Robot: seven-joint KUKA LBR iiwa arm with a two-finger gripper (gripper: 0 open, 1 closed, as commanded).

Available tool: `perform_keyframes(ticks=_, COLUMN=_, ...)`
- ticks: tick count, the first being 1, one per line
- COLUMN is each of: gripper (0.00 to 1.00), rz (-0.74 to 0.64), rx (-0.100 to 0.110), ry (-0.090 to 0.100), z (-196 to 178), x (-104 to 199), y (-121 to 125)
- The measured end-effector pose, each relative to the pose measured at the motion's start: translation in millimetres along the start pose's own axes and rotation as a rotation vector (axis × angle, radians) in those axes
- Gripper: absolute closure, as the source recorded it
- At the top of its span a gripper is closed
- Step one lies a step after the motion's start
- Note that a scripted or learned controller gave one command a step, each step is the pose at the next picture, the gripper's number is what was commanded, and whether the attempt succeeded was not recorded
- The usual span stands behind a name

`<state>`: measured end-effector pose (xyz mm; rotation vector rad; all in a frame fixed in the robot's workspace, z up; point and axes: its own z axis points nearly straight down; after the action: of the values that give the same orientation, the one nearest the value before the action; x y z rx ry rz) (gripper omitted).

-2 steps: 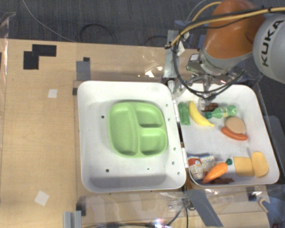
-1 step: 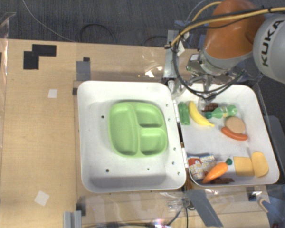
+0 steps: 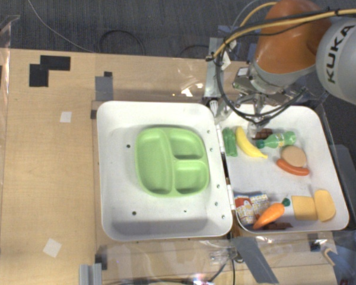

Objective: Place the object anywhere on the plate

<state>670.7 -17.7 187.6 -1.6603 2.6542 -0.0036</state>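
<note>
Camera view puts your gripper (image 3: 260, 119) over the far part of the right bin (image 3: 323, 136), hanging below the orange band (image 3: 285, 25) of the arm (image 3: 344, 58). You cannot tell from this angle whether it is parted or closed, and nothing shows clearly between its tips. Just under it lie a small dark brown piece (image 3: 262, 136) and a green bottle (image 3: 280, 140), the bottle lying on its side with its long axis running left to right across the bin.

Just beside those, toward the bin's left wall, you have a banana (image 3: 249, 143); its long axis runs from the far left down toward the near right, curving slightly. Left of it, a green block (image 3: 229, 142) lies along the left wall, its long axis running far to near. Toward the right wall sit a round tan bun (image 3: 294, 156) and, touching its near side, a red sausage (image 3: 293, 169).

Along the near edge of that bin you see a printed packet (image 3: 250, 205), a carrot (image 3: 268, 214) pointing its tip toward the near left corner, and a yellow cheese block (image 3: 314, 206).

The green plate (image 3: 171, 161), divided into compartments, sits in the middle of the left bin (image 3: 115, 218), well apart from all of these.
</note>
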Motion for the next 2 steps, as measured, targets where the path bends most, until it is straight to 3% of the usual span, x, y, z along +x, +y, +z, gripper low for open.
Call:
perform_keyframes(ticks=1, gripper=1.00, rz=0.001, rx=0.010, ry=-0.008, z=-14.4, x=-2.2, y=-2.2)
perform_keyframes(ticks=2, gripper=0.00, rz=0.001, rx=0.009, ry=-0.008, z=-13.9, x=-1.9, y=-2.0)
